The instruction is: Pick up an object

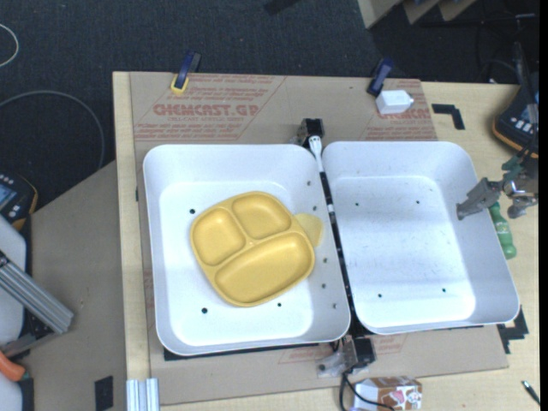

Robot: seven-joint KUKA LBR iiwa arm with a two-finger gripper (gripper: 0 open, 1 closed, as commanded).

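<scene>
A yellow three-compartment plate point(251, 247) lies flat in the left bin point(163, 187), slightly left of its middle. A pale yellow piece point(310, 227) pokes out from under the plate's right edge. My gripper point(492, 199) is at the right rim of the right bin point(402, 229), far from the plate, with most of the arm out of frame. A small green stick-like thing point(505, 234) sits just below the gripper over the bin's rim. I cannot make out whether it is held.
Both bins rest on a brown board point(257, 105) held by clamps point(183, 74) at the back. A small white block point(394, 102) lies behind the right bin. Cables and a connector point(312, 133) sit where the bins meet.
</scene>
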